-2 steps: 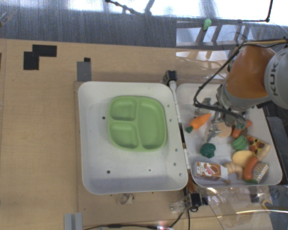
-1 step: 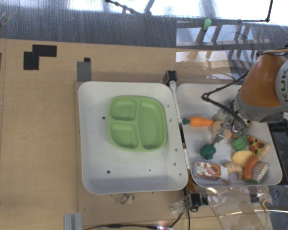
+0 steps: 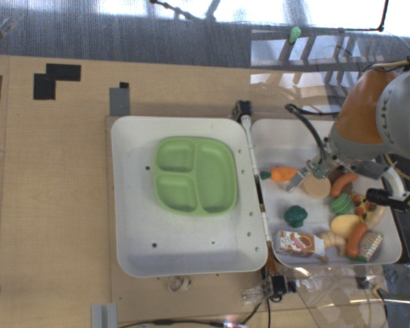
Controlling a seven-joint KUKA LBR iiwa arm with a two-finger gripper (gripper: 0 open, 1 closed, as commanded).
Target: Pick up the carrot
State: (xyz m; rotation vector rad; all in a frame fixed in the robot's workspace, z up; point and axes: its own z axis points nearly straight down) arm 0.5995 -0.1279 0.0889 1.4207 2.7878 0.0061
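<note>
**Pincer hovering low in the right bin, carrot lying just beside it**

The pincer (image 3: pixel 307 175) is being held low over the right bin (image 3: pixel 280 137), with the grey arm (image 3: pixel 379 118) and its orange band reaching in from the right. Whether it is open, closed or gripping anything cannot be told; the tip is too small and blurred.

The carrot (image 3: pixel 283 174) is being seen just to the left of the pincer, lying flat on the bin floor, its green end pointing toward the divider between the bins. Nothing is being shown pressing against it on its upper side; bare white floor is lying open there, up to the bin's far edge.

Right beside the pincer, a tan round piece (image 3: pixel 316 187) is being crowded in, with a sausage (image 3: pixel 342 183) just beyond it. Below the pincer, a broccoli (image 3: pixel 296 215) is sitting apart, and further below, near the front rim, a small carton (image 3: pixel 297 243) is lying.

Well to the left, past the divider, the left bin (image 3: pixel 133 203) is being occupied by a green divided plate (image 3: pixel 195 175), with open floor all around it.
</note>
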